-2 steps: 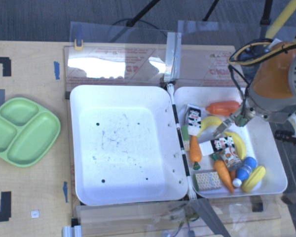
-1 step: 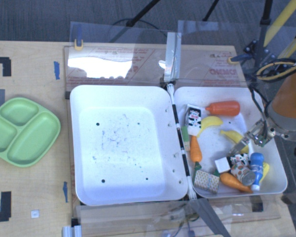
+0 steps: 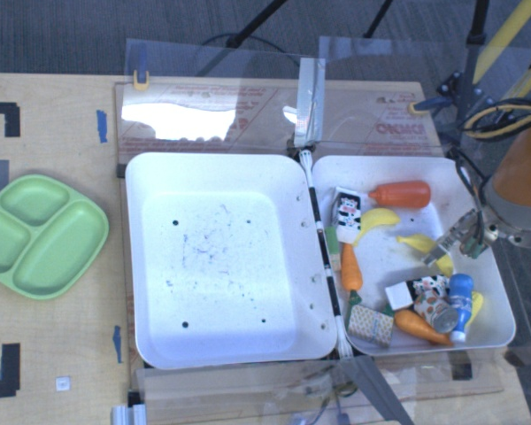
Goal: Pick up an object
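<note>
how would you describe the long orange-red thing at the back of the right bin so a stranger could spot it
Start at the right-hand white bin, the one crowded with toys. Look along its far wall: the orange-red cylinder lies on its side there, just above a yellow banana. It is the longest, smoothest piece, and redder than the carrots nearer the front.

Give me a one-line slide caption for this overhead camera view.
Gripper poised over the toy-filled right bin; green divided plate at left.

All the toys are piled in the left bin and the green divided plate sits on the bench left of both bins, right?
Not quite: the camera view shows the toys, such as the orange bottle, in the right bin. The green divided plate does sit on the bench left of both bins.
</note>
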